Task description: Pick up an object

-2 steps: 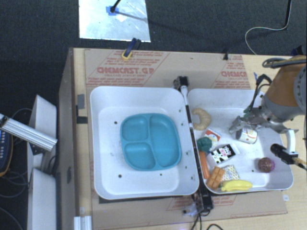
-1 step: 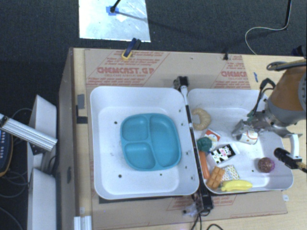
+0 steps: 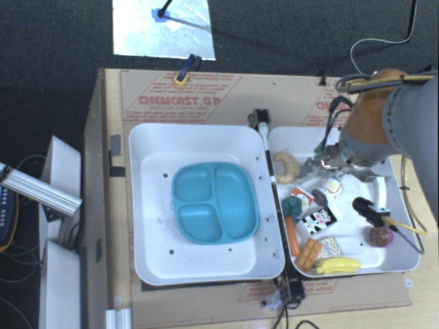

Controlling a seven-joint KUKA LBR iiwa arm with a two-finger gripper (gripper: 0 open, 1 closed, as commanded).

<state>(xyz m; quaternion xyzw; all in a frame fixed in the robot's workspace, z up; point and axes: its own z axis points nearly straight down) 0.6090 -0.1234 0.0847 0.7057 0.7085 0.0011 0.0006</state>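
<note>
Yellow banana (image 3: 337,266) lies at right bin's (image 3: 401,262) near edge. End effector (image 3: 321,164) hovers low at far-left; spread: cannot tell. Beige ring (image 3: 288,164) sits just left, nearest candidate.

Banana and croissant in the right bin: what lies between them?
In the camera view, between the banana and the croissant lie a black-and-white patterned card, a red-and-green toy and an orange waffle-like block.
</note>
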